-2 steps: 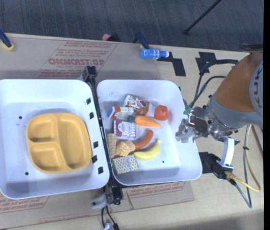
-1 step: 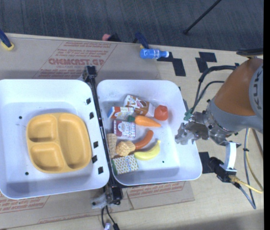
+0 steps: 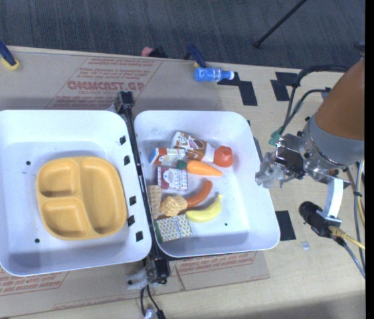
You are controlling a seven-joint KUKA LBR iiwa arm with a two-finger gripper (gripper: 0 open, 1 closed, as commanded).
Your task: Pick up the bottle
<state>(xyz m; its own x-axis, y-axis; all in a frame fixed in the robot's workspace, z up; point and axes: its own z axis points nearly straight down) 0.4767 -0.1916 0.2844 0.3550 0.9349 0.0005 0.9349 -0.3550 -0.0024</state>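
the gripper [image 3: 268,176] hung just outside the right bin [image 3: 256,205], its grip state impossible to tell. the bottle [image 3: 170,156] lay on its side in that bin, pressed against a carton [image 3: 190,145] and a carrot [image 3: 204,168]; crowding could have spoiled the grasp or caught a neighbour instead.

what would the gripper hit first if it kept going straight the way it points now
Judging from this slanted view, the gripper points left, toward the right bin's rim, so it would likely meet that wall first, with the tomato and carrot beyond. Its height is unclear.
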